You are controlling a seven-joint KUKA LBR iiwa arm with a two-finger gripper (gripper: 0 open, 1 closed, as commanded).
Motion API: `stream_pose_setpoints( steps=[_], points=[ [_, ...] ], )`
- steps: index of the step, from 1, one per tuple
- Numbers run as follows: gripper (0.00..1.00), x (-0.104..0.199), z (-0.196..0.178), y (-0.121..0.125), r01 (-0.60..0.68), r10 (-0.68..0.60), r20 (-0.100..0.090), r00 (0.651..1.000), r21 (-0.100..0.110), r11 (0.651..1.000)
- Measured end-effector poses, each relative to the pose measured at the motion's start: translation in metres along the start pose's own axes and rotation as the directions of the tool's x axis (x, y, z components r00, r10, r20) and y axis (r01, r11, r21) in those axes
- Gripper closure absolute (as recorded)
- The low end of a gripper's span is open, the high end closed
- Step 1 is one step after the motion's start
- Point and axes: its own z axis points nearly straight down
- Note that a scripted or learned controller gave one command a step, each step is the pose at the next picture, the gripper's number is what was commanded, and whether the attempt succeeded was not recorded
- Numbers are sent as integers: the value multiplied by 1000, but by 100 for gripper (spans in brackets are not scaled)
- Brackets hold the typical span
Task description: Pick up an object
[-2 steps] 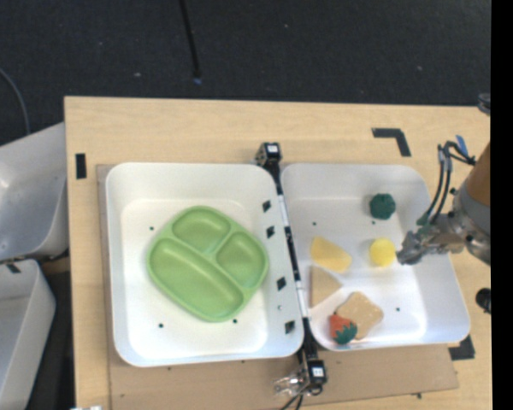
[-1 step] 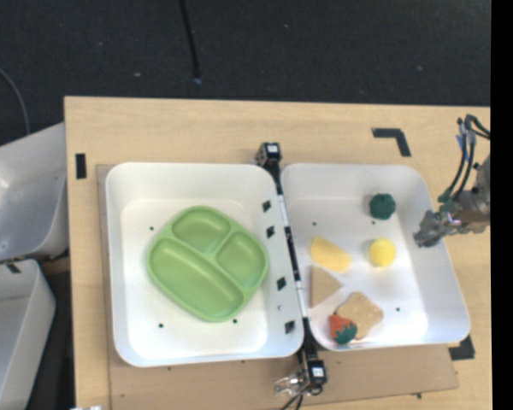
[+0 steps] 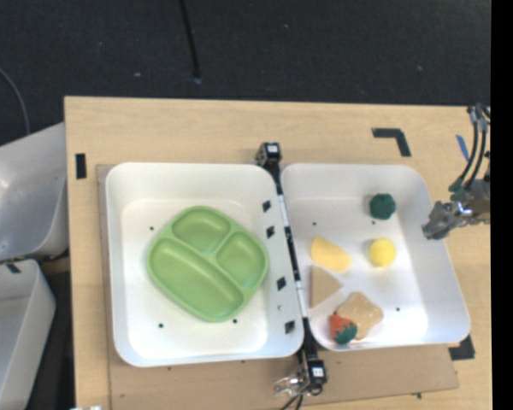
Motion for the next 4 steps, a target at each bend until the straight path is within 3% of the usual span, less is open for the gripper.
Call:
stream_pose_setpoints(
  steps=[4],
  points=[
    [100, 174, 44, 86, 2, -2, -2, 1000, 4, 1000]
  ],
)
